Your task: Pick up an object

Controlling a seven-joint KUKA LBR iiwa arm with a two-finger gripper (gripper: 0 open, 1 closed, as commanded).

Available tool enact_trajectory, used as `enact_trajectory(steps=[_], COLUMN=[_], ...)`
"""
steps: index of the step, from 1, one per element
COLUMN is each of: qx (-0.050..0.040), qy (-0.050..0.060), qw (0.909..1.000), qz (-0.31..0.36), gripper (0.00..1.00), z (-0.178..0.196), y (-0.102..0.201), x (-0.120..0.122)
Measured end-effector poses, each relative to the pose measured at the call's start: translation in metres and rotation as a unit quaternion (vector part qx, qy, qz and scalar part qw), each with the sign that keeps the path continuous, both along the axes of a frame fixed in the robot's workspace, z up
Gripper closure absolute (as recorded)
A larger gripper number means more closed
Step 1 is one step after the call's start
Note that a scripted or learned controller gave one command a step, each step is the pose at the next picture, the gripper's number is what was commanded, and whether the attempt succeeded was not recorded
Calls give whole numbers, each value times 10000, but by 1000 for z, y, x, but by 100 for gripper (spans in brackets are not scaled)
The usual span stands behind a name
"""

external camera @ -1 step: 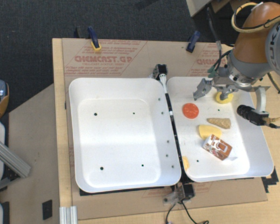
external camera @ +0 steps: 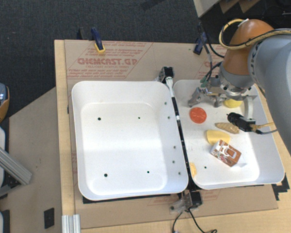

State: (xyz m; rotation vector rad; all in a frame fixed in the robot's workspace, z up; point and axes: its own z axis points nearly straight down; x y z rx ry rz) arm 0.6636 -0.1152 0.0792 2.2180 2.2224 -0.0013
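Risk: end effector [external camera: 222, 97], fingers spread and empty, straddles yellow object [external camera: 232, 102] by right bin's [external camera: 262, 176] wall; could slip.

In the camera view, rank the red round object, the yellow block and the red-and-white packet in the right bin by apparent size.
1. Red-and-white packet, largest.
2. Yellow block and red round object look about alike; I would not rank them apart.

All three lie in the right bin at similar nearness to the camera.
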Motion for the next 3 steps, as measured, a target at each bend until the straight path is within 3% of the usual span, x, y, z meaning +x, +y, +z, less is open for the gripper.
enact_trajectory(steps=[1, 2, 3], qx=[15, 15, -1], qy=[28, 30, -28], qw=[10000, 10000, 10000], qz=[-14, -18, 3], gripper=[0, 0, 0], z=[6, 5, 6], y=[17, 14, 7], x=[-37, -64, -3])
